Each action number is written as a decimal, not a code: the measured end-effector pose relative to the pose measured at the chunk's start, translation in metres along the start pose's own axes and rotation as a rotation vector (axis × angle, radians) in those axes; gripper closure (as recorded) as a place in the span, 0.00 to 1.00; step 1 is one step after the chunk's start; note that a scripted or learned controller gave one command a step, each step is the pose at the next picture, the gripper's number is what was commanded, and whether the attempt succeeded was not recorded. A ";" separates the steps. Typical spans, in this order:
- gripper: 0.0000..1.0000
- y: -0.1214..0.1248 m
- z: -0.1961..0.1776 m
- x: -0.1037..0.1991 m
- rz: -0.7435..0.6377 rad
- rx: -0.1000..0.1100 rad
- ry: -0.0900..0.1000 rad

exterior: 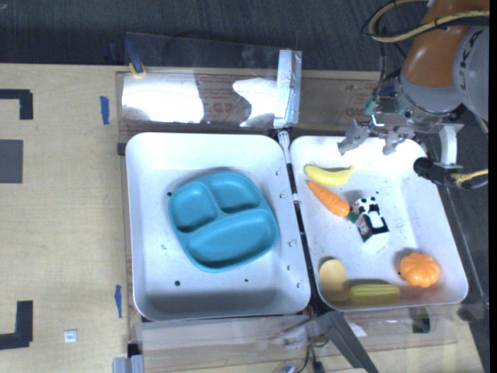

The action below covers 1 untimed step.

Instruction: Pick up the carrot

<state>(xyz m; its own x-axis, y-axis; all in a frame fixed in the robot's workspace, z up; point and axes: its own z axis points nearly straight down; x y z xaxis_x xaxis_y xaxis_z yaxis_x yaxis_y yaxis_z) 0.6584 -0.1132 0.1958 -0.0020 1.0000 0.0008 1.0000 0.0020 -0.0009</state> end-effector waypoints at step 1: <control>0.00 -0.037 0.109 0.008 0.061 -0.006 -0.001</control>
<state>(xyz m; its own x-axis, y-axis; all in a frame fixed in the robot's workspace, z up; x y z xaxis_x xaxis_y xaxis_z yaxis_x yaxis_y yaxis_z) 0.6208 -0.1055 0.0872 0.0586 0.9983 -0.0003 0.9983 -0.0586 0.0047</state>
